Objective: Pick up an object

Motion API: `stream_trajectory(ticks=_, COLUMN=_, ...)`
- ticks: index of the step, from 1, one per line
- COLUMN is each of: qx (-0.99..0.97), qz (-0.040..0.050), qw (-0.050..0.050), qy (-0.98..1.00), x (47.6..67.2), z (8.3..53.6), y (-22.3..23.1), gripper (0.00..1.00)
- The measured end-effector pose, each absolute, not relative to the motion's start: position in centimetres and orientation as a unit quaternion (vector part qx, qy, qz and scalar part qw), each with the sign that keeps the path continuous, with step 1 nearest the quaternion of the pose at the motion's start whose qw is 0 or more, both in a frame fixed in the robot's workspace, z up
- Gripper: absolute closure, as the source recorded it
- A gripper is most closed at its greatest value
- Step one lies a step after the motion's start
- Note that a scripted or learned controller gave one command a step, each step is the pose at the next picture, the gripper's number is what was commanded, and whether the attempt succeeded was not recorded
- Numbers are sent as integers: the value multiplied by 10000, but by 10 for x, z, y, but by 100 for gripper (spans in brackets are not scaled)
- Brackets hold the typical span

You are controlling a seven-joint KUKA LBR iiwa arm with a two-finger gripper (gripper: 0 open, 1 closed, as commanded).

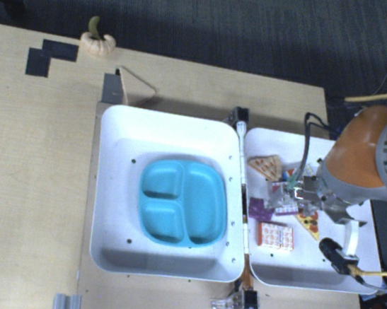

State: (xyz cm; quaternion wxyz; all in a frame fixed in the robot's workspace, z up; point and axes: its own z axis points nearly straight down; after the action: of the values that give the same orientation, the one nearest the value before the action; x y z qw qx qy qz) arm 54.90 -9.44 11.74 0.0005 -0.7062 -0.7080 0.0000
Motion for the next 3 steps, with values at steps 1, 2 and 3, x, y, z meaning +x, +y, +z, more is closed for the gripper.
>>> stream_trajectory(ticks=1, qx=-7058, qz=-19, qw=-13, qy=-7085, x=551, z=129, y=-94, gripper=100)
stream_trajectory(ticks=2, qx=-7050, qz=-19, qw=-16, qy=-7092, x=619, z=186, y=-61, gripper=100)
stream_trajectory(ticks=3, qx=-7052, qz=-12, qw=-11, qy=-7090, x=619, z=185, y=-61, gripper=0)
